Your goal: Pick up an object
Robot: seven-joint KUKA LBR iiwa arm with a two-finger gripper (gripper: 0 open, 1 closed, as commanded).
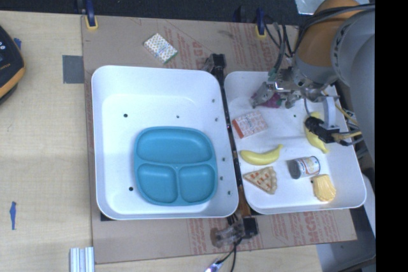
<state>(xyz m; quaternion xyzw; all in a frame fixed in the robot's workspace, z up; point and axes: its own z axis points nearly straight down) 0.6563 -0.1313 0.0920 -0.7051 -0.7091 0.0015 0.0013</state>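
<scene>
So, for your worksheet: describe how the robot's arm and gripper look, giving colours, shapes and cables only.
The arm is a thick, rounded grey casing with a smooth orange band above the wrist. The gripper is a small, angular assembly of silvery-grey metal. Thin dark cables loop down toward it from the wrist area. No markings are readable.

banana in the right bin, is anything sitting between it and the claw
Yes. A red and white packet lies on the bin floor between the claw at the back of the right bin and the banana. It looks flat, so a reach from above would probably clear it.
</scene>
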